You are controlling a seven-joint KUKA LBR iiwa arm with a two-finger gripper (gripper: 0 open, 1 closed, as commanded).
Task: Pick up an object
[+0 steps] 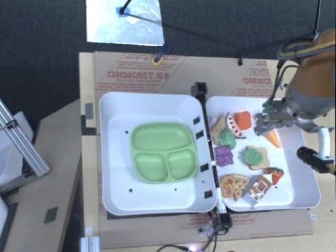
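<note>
The right bin (308,189) holds several toy foods: a watermelon slice (239,123), a tan bread piece (217,126), a green leaf (227,138), a purple piece (223,155), a green-topped cookie (255,157), a pretzel (232,185), a brown-and-white waffle piece (257,188), a small red piece (276,176) and an orange carrot (272,138). My gripper (265,123) hangs low over the bin's upper right part, just above the carrot and to the right of the watermelon slice. Nothing is visibly held in it.
In the left bin (113,156) lies a green divided plate (163,151). A black divider with clips (207,146) runs between the bins. A silver sheet (125,14) lies beyond the bench, and an aluminium frame (21,146) stands at the left.
</note>
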